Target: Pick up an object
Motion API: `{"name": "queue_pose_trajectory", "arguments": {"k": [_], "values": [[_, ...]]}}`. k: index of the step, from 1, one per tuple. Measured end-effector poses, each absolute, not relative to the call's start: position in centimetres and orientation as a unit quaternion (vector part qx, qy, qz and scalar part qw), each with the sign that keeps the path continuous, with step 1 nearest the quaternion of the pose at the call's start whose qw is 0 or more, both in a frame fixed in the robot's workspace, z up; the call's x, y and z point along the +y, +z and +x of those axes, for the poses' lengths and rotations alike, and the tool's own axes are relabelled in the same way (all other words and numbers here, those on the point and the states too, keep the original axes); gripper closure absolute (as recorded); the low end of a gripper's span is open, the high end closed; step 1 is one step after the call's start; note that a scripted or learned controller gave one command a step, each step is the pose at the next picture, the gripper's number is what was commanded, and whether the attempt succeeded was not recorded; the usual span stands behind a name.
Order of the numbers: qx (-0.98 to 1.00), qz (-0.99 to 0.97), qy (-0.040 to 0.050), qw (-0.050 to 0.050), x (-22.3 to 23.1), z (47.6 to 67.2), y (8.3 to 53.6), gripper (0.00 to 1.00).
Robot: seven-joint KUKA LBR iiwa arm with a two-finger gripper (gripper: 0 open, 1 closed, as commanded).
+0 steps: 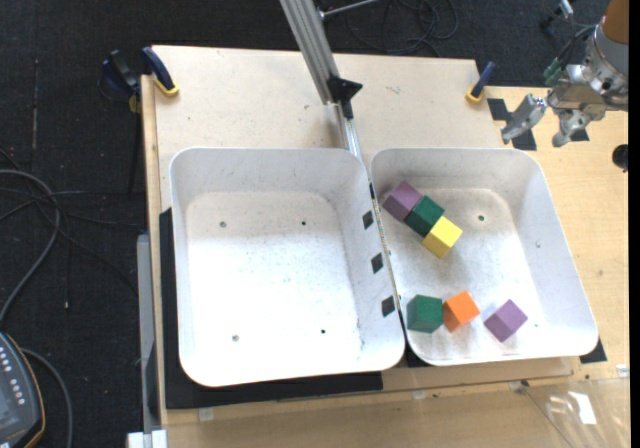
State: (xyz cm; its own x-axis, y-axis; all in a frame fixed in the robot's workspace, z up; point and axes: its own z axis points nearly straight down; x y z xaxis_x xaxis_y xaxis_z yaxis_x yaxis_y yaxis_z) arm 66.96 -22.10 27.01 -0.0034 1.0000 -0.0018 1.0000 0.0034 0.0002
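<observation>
- Left bin (190,186): bare white floor w/ dark speckles, nothing for me to pick there.
- Metal pole (305,21) slants down from top centre to the seam btwn the bins; I'd keep clear of it.
- Right bin (560,236) holds all six blocks, two clusters.
- Upper cluster, near the bin's left wall: pale purple block (402,200), dark green block (427,212), yellow block (443,235), touching in a diagonal row.
- Lower cluster, near front wall: green block (425,313) touching orange block (461,310); purple block (505,319) just beside, small gap.
- Handling, my guess: small rigid cubes, light, prob. wood or plastic, flat faces, not fragile; smooth sides could slip if pinched on corners.
- Best pick imo: the lone purple one by the front wall. Free sides all round, so take it across two opposite flat faces, fingers square to them.
- Gripper (548,121): up at the right, above the bench beyond the right bin's far corner, well apart from the blocks; fingers spread, nothing btwn them.
</observation>
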Motion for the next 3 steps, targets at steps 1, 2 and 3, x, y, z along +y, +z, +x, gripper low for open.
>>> {"name": "queue_pose_trajectory", "arguments": {"k": [1,2,3], "values": [[0.709,0.705,-0.0018,-0.004,-17.5,64.3,19.5,0.0],[0.709,0.705,-0.0024,-0.006,-11.6,58.4,10.3,0.0],[0.707,0.708,-0.0013,-0.001,-12.0,58.7,11.7,1.0]]}}
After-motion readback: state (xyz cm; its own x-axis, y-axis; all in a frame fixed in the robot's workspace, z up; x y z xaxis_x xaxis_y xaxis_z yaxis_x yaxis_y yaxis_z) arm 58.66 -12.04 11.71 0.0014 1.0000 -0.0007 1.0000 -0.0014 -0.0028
